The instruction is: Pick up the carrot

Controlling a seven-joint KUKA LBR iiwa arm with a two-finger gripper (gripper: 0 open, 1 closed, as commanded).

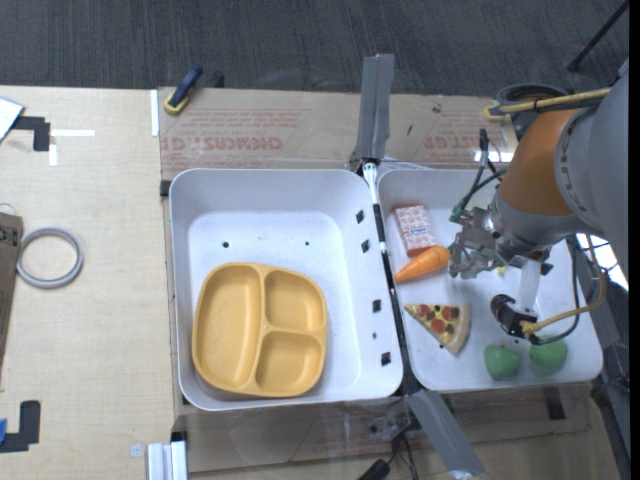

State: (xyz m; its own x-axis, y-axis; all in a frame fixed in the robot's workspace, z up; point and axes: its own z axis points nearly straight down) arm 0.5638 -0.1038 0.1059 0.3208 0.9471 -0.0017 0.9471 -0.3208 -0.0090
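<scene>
Item 1, far left of your bench: a grey roll of tape lying flat on the pale wooden benchtop.

Item 2: the left shallow white bin, holding a yellow three-compartment plastic plate toward its near-left corner.

Item 3: the right shallow white bin, holding, from its left side across: a pink-and-white wrapped snack packet; the orange toy carrot, lying just below that packet, resting on the bin floor, tip toward the divider; a toy pizza slice near the front; two green round toy pieces at the near-right.

Item 4: the two-finger gripper, low in the right bin, just beside the carrot's thick right end, possibly touching it. You cannot tell from this view whether the claw is released or clenched; nothing is seen between its tips.

Status, as judged: approach looks made; grasp and lift remain. The carrot is not raised. You would want the claw brought a little leftward, over the carrot's body.
</scene>
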